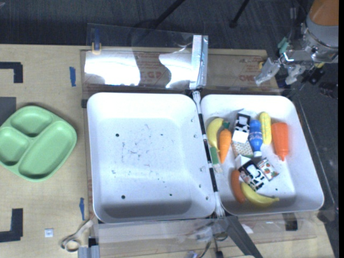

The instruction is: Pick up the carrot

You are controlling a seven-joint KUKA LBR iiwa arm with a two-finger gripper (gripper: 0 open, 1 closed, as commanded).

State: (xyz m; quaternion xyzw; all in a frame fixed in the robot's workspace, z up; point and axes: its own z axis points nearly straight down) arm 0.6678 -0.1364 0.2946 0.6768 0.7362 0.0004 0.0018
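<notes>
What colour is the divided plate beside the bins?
Pale green plate, clear in the camera view.

Even overhead light, strong glare on the clear panel [145,63], image slightly soft.

We look down from above the bench at a slant, from fairly far off, taking in both white bins: the left bin [142,155] fills the middle of the frame, the right bin [301,160] sits at lower right, and dark floor lies along the top.
</notes>
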